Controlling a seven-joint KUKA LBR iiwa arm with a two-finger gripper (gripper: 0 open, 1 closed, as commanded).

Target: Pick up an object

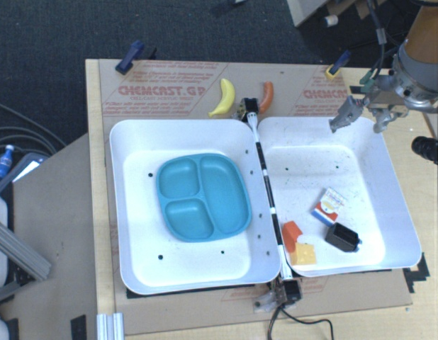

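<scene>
Over the far right corner of the right bin (389, 190), the gripper (362, 117) is hanging above the rim, with its two grey fingers (344, 117) spreading wide and nothing sitting between them. Behind it, toward the right edge, the arm (421, 44) is showing its orange band above the grey wrist.

Well below the gripper, toward the near side of that bin, four small things are lying on the white floor. A card (328, 207) in white, red and blue is lying closest to the gripper, though still well apart from it. Just beyond the card, nearer the camera, a black block (342, 237) is resting tilted. To the gripper's lower left, near the divider, an orange wedge (292, 233) is lying just beside a yellow piece (303, 254); the two are touching or nearly so, and which I cannot tell.

Farther left of the gripper, across the divider, the left bin (134, 147) is holding a blue tray (203, 197) with three compartments, lying flat near its middle.

Level with the gripper and to its left, on the bench (169, 87) beyond the bins' far rims, a banana (223, 98) and a carrot (266, 96) are lying near each other, apart from both bins. A blue clamp (130, 57) is gripping the bench's far left edge, and a yellow-and-blue clamp (338, 64) is sitting just up and left of the gripper.
</scene>
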